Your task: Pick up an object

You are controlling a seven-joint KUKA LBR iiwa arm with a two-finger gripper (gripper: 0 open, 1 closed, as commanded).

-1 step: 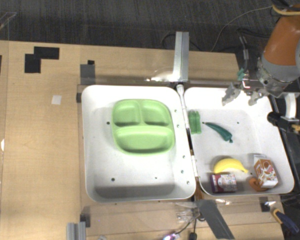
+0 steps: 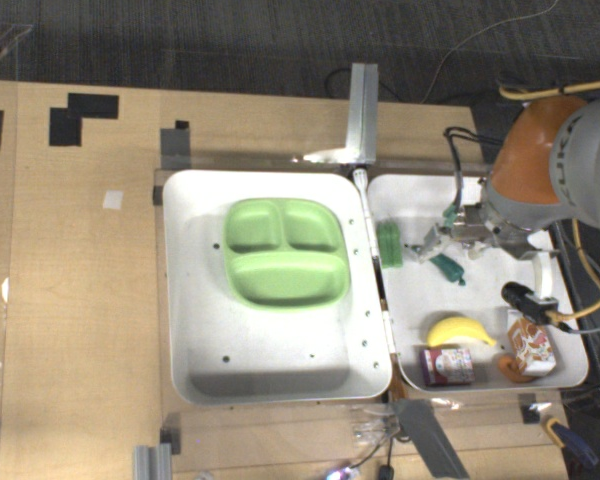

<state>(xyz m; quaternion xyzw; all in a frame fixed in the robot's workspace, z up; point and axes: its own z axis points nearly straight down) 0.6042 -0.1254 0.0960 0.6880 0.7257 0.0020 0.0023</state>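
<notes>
1. Hanging over the upper middle of the right bin (image 2: 410, 193), the gripper (image 2: 448, 243) sits right above a small teal object (image 2: 448, 269); can't tell the fingers' state.
2. Green block (image 2: 388, 244) by the bin's left wall.
3. Banana (image 2: 458, 331), maroon can (image 2: 447, 366), snack carton (image 2: 531, 348) lower right.
4. Green tray (image 2: 284, 251) in left bin (image 2: 195, 298).

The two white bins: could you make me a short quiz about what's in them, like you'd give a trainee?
1. True or false: the green divided tray lies in the left bin.
2. Which lies nearest the banana? A) the maroon cup B) the green block C) the tray
3. Fill in: the claw hangs over the ____ bin.

Key: 1 true; 2 A; 3 right.
</notes>
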